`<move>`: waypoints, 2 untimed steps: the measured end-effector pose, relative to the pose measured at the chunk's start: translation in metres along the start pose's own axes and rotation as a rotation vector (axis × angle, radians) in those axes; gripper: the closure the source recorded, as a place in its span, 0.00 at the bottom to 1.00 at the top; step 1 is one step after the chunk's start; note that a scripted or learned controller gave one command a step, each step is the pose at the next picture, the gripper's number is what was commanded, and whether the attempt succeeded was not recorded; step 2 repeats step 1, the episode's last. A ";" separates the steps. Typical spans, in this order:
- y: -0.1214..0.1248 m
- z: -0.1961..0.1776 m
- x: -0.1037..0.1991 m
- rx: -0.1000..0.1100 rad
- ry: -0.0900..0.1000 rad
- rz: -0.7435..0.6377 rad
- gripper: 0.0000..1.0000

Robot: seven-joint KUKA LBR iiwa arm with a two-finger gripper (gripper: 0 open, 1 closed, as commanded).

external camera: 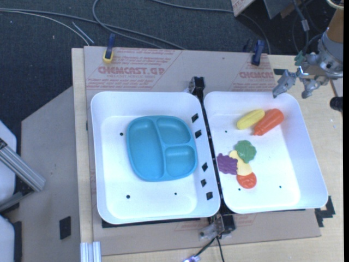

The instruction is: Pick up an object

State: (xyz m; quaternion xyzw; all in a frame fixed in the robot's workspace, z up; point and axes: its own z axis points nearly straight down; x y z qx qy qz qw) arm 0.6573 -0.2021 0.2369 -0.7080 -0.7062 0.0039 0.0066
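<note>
While the gripper (294, 84) hangs above the far right corner of the right bin (305, 146), its two fingers spread apart with nothing between them, I read this as the approach step: no object has been picked yet. All the candidates lie in that right bin: a yellow piece (250, 119) touching an orange carrot-like piece (269, 121) toward the far side, then a cluster nearer me of a green piece (246, 150), a purple piece (227, 163) and a red piece (246, 180), packed against each other. Over in the left bin (109, 146) sits a blue divided tray (161, 147), well apart from the gripper. My judgement is that the carrot is the nearest target; the next move calls for bringing the fingers down astride it, turned across its narrow width, since the yellow piece beside it could get nudged or caught
</note>
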 end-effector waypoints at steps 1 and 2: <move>0.003 -0.009 0.001 -0.014 -0.004 -0.003 0.00; 0.003 -0.009 0.001 -0.014 -0.004 -0.003 0.00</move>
